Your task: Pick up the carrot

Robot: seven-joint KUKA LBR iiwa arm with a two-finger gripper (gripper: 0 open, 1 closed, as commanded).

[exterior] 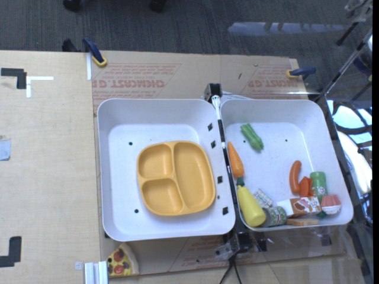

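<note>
End effector state is something I cannot tell from my feed, apart or together, so I won't guess. I am treating the grasp as not yet made.

The carrot (235, 160) lies in the right bin (278, 114), hard against that bin's left wall, just beside the seam where the two bins meet. It lies lengthwise along the wall, its orange body toward the far side and what looks like its green top toward the near side. That near end is touching or almost touching a yellow bottle (250, 209); I cannot say which. A green vegetable (253, 136) lies near it on the bin floor, clear of it. The other toys are heaped in the near right corner, well apart from the carrot.

The left bin (118, 158) carries a yellow divided plate (176, 177), and a toy pizza slice (120, 262) sits on the desk (47, 158) by that bin's near corner.

As I judge it, nothing of the task is done: the carrot rests on the bin floor, ungrasped and unlifted. The whole sequence remains: approach, descent over the carrot, closing on it and lifting it. The wall alongside leaves little room on that side, so I expect finger placement to be the awkward part.
</note>
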